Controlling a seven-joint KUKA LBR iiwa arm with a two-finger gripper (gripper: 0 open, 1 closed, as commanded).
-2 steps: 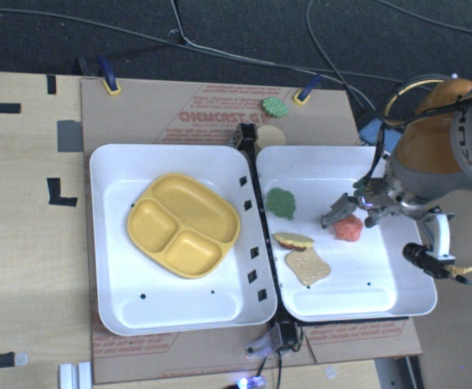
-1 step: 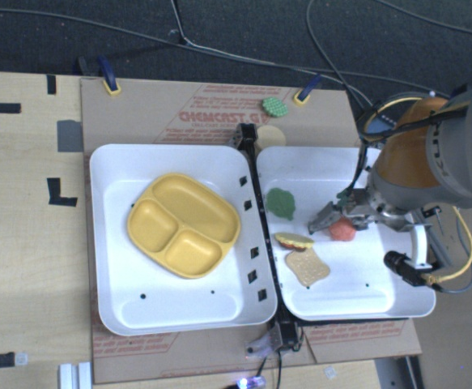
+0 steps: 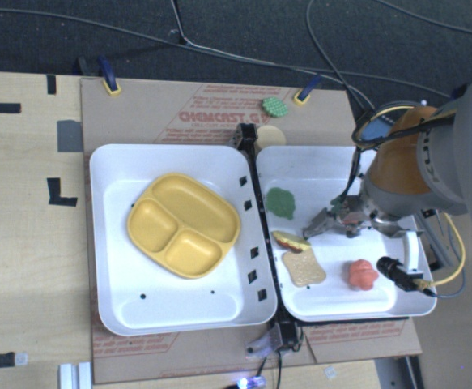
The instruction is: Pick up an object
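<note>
Left bin [image 3: 110,241]: yellow divided plate [image 3: 184,225]. Right bin [image 3: 316,164]: green piece [image 3: 282,202], sandwich-like toy [image 3: 287,241], tan slab [image 3: 304,269], red lump [image 3: 363,274]. Gripper [image 3: 311,229] hangs low, fingers apart, empty, just beside the sandwich-like toy; best centred over it before closing.

Even, fairly bright overhead light gives soft faint shadows, the white bins [image 3: 106,217] look slightly washed, detail mildly soft.
</note>
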